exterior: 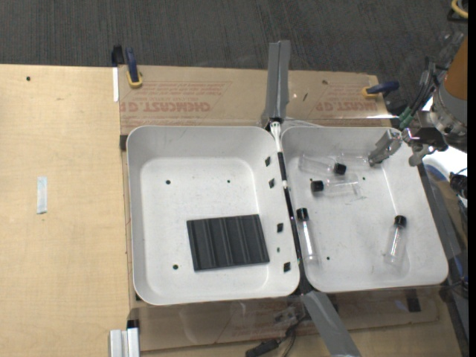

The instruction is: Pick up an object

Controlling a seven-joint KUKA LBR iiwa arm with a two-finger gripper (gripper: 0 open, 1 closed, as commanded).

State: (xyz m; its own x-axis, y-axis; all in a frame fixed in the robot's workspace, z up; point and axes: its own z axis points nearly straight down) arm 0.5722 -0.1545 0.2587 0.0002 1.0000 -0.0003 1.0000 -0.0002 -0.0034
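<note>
Several clear plastic vials with black caps lie in the right bin point(439, 270). One vial point(306, 238) runs along the bin's left wall, and another point(394, 244) rests near the right wall. Two more vials point(327, 166) point(338, 190) lie close together toward the far side. My gripper point(398, 152) hangs over the far right corner of this bin, above and to the right of the far pair. Its two fingers stand apart, open, with nothing between them. One grey finger point(382, 149) slants down toward the bin floor.
The left bin point(149, 199) holds a black ribbed tray point(227, 242). A grey divider bar point(278, 80) rises between the bins at the back. Cardboard with blue and yellow clamps point(132, 69) lies behind them. Cables hang by the arm point(452, 88) at the right.
</note>
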